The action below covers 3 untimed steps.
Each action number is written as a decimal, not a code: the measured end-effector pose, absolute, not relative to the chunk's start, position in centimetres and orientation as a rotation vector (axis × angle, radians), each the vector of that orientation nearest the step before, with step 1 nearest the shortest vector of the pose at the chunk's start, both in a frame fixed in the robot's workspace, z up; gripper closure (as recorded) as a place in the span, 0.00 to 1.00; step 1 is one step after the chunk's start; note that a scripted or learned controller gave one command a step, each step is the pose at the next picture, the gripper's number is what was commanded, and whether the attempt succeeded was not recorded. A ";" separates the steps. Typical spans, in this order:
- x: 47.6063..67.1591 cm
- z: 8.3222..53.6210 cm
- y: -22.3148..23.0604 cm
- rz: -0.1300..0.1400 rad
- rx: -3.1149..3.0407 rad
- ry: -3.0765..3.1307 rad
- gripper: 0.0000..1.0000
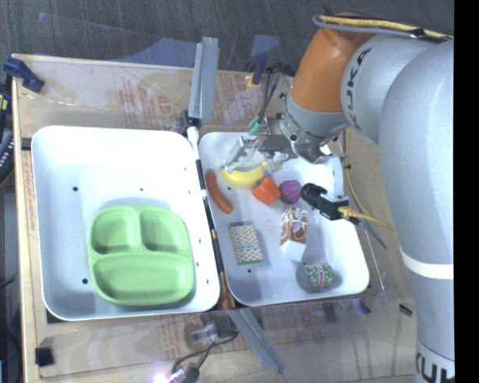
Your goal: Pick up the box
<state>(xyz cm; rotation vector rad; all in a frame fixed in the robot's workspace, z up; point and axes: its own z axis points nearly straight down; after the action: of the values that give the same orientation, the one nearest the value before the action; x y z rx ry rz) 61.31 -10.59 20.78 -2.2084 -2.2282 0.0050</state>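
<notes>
Claw [254,152] low over banana [244,175] in right bin [353,282]; opening unclear, grip cannot tell; box [294,234] apart.

Arm bent low — pincer [251,152] down
</notes>
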 end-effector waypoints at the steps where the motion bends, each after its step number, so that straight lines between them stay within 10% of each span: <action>1: 55.8 10.3 -11.9 0.004 -2.023 -2.398 0.00; 2: 49.2 9.1 -12.5 0.003 -2.044 -2.380 0.00; 3: 49.2 10.0 -12.5 0.005 -2.036 -2.388 1.00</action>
<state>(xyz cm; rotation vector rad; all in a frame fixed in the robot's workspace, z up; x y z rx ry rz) 49.21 -12.53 10.04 -2.0362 -2.3883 0.0054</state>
